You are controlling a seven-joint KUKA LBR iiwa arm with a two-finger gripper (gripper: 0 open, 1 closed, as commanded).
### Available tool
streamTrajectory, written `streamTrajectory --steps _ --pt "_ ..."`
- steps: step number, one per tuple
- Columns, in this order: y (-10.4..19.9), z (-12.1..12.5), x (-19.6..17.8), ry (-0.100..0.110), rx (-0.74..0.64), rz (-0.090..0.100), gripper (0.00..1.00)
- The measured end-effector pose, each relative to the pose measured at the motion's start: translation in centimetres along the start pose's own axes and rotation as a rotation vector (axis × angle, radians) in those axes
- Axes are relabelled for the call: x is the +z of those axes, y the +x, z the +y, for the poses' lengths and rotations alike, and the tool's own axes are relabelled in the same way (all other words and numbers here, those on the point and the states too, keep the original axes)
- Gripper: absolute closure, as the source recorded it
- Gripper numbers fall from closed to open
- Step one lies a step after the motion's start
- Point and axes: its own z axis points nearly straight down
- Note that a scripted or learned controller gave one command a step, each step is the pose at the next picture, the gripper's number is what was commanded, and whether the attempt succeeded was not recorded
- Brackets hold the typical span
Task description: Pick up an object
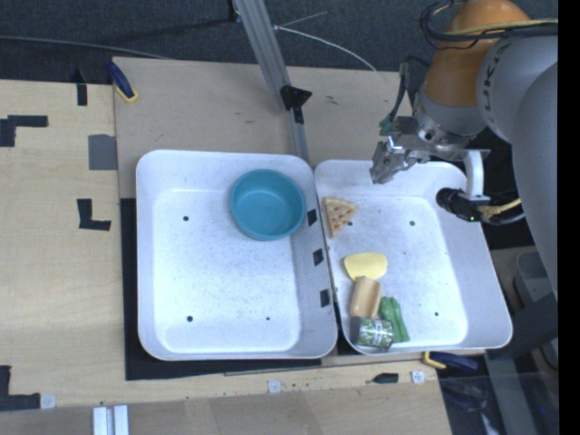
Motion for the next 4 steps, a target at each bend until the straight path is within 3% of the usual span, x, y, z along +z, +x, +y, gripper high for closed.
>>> streamTrajectory --steps 1,4 --pt "0.2 0.3 -4.3 0.000 0.000 0.000 1.00" --pt "16.5 1.7 -3.4 0.005 -0.004 0.001 1.00"
